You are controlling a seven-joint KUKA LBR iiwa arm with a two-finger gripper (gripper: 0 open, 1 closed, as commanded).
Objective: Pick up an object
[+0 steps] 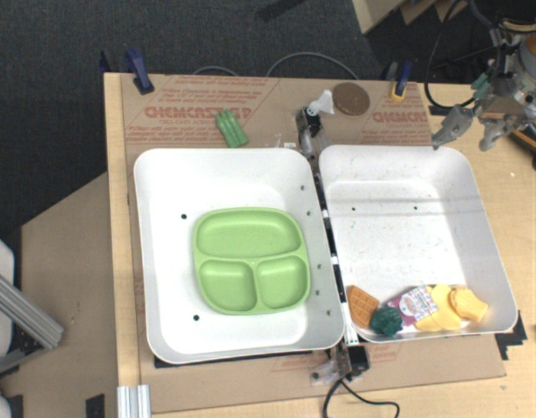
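Item one, the gripper (pixel 471 132): you see it at the upper right of the view, above the far right corner of the right bin (pixel 407 168), clear of the bin floor. Its two fingers (pixel 450 129) point down and toward the camera, spread wide apart with nothing between them. The wrist body above them sits at the view's right edge, with cables trailing behind it.

Item two, the right bin's contents: all gathered along the near wall. You have a tan waffle-patterned piece (pixel 362 304) at the left, a dark green lump (pixel 387 321) touching it, a pink-and-white wrapped packet (pixel 417 303) beside that, and yellow toy pieces (pixel 452 310) at the right, pressed together. These lie well apart from the gripper, at the opposite end of the bin.

Item three, the left bin (pixel 163 233): it holds a green divided tray (pixel 250 259) with three compartments, lying flat near the middle.

Item four, the surface (pixel 189 103) beyond the bins: a cardboard sheet with red lettering, a small green object (pixel 232 129), a brown disc (pixel 351 99), and blue clamps (pixel 139 70) on the far edge.
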